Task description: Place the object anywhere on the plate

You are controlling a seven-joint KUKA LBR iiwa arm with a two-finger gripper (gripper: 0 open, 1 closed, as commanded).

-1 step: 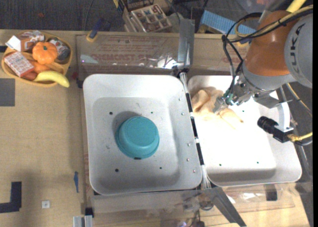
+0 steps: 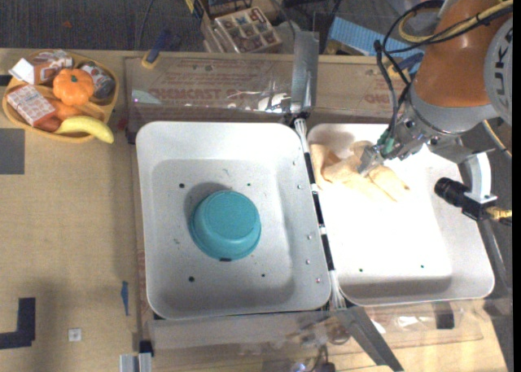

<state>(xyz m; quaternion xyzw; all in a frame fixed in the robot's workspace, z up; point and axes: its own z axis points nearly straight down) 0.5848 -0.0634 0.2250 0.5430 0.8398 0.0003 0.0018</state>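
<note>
A teal round plate [image 2: 226, 224] lies in the middle of the left white bin [image 2: 163, 150]. In the far left corner of the right white bin [image 2: 423, 281] lie pale cream objects: a rounded lump [image 2: 332, 162] and a flatter yellowish piece [image 2: 387, 186] beside it. My gripper [image 2: 373, 160] reaches in from the right and hangs low between these pale pieces, touching or nearly touching them. The blur and the slant hide whether anything is held.
A yellow bowl of toy fruit [image 2: 61, 106] with an orange pumpkin and a banana sits at the bench's far left. A cardboard wall [image 2: 212, 89] runs behind both bins. A raised rim [image 2: 317, 216] separates the bins.
</note>
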